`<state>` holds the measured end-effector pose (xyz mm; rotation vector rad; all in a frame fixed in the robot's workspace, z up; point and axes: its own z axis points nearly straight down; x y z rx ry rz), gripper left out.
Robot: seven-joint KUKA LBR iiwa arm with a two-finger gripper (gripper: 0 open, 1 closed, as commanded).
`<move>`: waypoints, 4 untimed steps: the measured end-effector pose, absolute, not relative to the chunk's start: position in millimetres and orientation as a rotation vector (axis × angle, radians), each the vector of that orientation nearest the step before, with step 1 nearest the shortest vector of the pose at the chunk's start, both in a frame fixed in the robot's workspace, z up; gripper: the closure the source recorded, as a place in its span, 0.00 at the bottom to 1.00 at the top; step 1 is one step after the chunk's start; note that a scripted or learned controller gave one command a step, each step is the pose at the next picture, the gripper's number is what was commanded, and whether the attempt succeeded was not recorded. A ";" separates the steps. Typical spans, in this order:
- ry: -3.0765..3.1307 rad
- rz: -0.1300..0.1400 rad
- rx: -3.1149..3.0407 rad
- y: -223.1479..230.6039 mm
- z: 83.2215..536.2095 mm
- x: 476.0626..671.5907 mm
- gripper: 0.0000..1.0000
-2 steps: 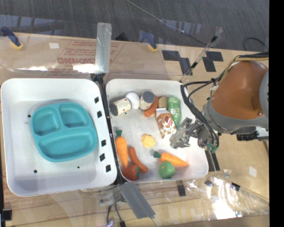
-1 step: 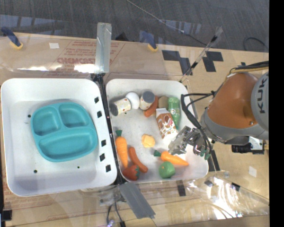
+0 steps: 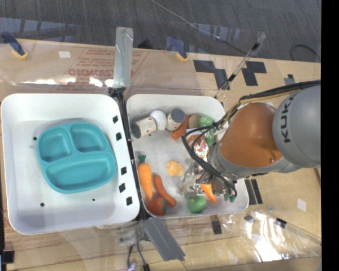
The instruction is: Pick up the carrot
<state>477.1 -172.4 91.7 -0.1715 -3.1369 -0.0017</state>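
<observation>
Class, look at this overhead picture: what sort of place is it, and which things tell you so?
Probably a robotics lab test bench. A grey KUKA arm with an orange band reaches over two shallow white plastic bins; one holds a teal divided plate, the other toy food such as an orange plastic carrot.

I see two white bins (image 3: pixel 22 151), the left one holding a teal plate (image 3: pixel 76 157). In the right bin the carrot (image 3: pixel 145 180) is bright orange, with a red-orange sausage (image 3: pixel 164 192) just beside it. There's a pale yellow piece (image 3: pixel 175 168) mid-bin and a green vegetable (image 3: pixel 196 204) near the front wall. My arm (image 3: pixel 296 129) reads grey, with its orange band (image 3: pixel 246 137). The bench (image 3: pixel 56 66) is tan cardboard with red print.
</observation>
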 end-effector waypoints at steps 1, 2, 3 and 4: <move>-3.131 0.005 -0.375 -172.7 211.6 479.6 1.00; -3.122 0.001 -0.374 -172.1 207.3 477.8 0.00; -3.111 0.001 -0.470 -203.5 92.6 490.8 0.00; -3.119 0.001 -0.389 -204.4 92.8 486.9 0.00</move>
